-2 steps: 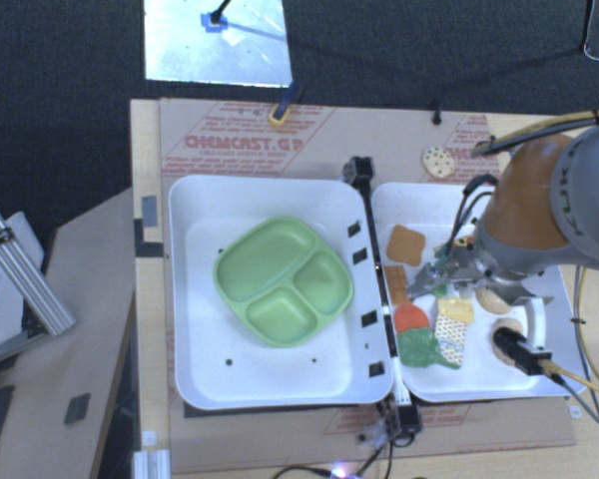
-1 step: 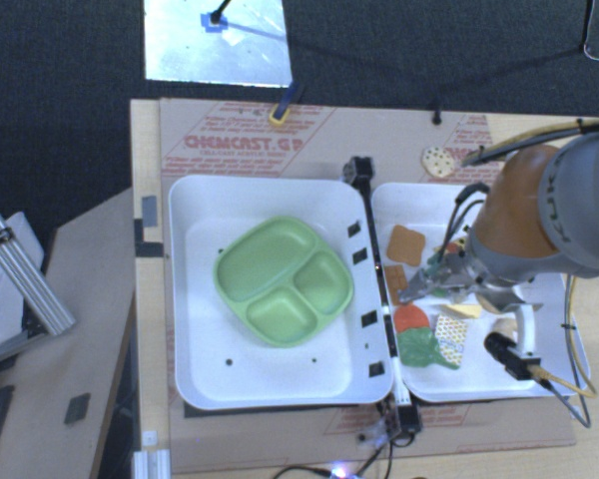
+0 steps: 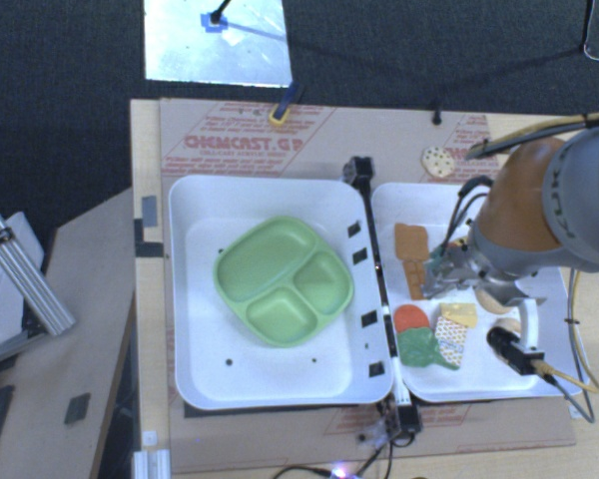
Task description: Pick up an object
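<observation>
The right bin [image 3: 419,204] holds several small items: an orange-brown flat piece [image 3: 412,241], a narrow orange strip [image 3: 415,279] below it, a red and green piece [image 3: 416,335], a patterned pale piece [image 3: 450,341] and a yellow piece [image 3: 459,314]. My gripper [image 3: 441,275] is down in this bin, just right of the orange strip and above the yellow piece. The wrist hides its fingertips.
The left bin [image 3: 195,267] bears a green divided plate [image 3: 283,280]. A round spotted cookie-like piece [image 3: 438,162] lies on the cardboard behind the right bin. The grey arm [image 3: 549,208] covers the right bin's far right part.
</observation>
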`<state>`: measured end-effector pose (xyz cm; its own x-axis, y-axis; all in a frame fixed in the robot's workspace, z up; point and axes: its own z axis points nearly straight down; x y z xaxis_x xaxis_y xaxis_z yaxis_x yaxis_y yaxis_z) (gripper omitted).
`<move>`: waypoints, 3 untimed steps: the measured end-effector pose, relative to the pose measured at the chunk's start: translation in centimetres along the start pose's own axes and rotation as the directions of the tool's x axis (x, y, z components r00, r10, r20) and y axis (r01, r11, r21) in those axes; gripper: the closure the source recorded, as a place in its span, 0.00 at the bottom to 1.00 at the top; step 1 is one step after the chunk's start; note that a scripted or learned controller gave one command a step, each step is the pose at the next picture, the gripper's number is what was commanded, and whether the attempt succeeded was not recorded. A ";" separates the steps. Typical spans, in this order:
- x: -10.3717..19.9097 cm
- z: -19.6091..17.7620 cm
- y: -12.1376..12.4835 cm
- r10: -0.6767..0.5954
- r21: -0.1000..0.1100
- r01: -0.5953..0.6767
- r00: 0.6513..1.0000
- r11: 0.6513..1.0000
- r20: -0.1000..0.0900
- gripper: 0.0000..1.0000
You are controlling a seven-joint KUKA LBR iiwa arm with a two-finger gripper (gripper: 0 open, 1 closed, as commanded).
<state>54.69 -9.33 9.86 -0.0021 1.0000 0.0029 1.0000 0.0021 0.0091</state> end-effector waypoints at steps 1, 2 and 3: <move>0.2 -6.2 -0.3 -0.002 0.003 0.002 1.000 1.000 0.004 1.00; 0.7 -10.7 -0.7 -0.002 0.005 0.002 1.000 1.000 0.003 1.00; 0.7 -12.7 -0.5 -0.002 0.005 0.002 1.000 1.000 0.003 1.00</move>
<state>54.05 -8.67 22.54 -0.0045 1.0000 -0.0002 1.0000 0.0045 0.0037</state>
